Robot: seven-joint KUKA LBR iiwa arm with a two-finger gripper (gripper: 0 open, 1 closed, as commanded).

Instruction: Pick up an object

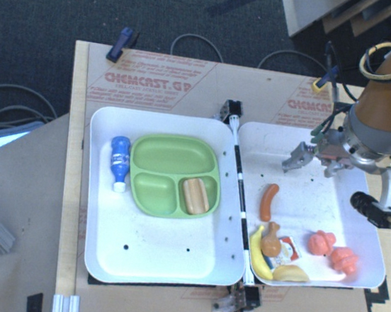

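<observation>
- Two shallow white bins sit side by side on the bench: the left bin (98, 246) and the right bin (351, 279)
- The one gripper (315, 162) hangs over the upper part of the right bin with its two fingers spread apart and nothing between them
- The left bin holds three things: one green divided tray (174, 157), one bread roll (194, 195) lying in the tray's lower right compartment, and one blue bottle (118, 162) with a white cap lying just beside the tray's left edge
- The right bin holds the loose things to pick: one orange-red sausage (268, 200) near its left wall, well below the gripper
- One yellow banana (259, 256) curves along the lower left corner, touching a brown toy piece (270, 242) and a pale yellow piece (290, 273)
- Two pink lumps (321, 243) and (344, 260) lie just beside each other at lower right
</observation>
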